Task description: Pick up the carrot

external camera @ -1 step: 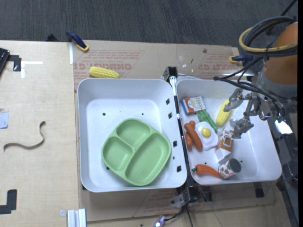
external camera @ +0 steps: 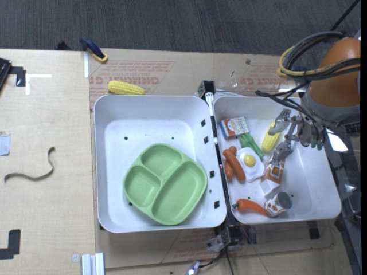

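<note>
The carrot [external camera: 250, 206], orange with a green stub at its left end, lies flat near the front wall of the right bin [external camera: 321, 205]. My gripper [external camera: 284, 146] hangs over the middle of that bin, up and to the right of the carrot and well apart from it. It sits just above a small brown bottle [external camera: 275, 171] and beside a yellow corn cob [external camera: 270, 137]. Nothing can be seen held in it.
The right bin also holds two sausages [external camera: 233, 164], a fried egg [external camera: 249, 159], a small box [external camera: 235, 126], a green pod [external camera: 250, 145] and a can [external camera: 279, 204] right of the carrot. A green divided plate [external camera: 165, 183] lies in the left bin. Another corn cob [external camera: 126, 87] lies behind it.
</note>
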Robot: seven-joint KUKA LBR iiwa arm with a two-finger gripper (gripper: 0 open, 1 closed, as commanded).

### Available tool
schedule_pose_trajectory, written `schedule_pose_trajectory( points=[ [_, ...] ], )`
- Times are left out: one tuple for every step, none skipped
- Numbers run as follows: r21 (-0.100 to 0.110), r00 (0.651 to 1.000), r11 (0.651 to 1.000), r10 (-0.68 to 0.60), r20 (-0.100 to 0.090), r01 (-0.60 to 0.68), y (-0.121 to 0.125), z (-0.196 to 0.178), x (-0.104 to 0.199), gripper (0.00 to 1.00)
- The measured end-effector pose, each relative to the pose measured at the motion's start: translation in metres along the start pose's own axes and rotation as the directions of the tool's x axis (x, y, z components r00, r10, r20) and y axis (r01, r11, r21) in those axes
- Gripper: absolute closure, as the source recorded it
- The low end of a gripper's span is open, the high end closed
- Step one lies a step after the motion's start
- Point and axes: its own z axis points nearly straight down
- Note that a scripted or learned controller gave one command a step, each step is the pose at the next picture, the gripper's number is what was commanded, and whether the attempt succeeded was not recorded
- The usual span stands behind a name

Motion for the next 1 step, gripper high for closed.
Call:
schedule_pose_trajectory(
  points=[
    [0.0, 1.0, 1.0, -0.031, 0.003, 0.031, 0.0497, 0.0565, 0.0317, 0.0]
  ],
)
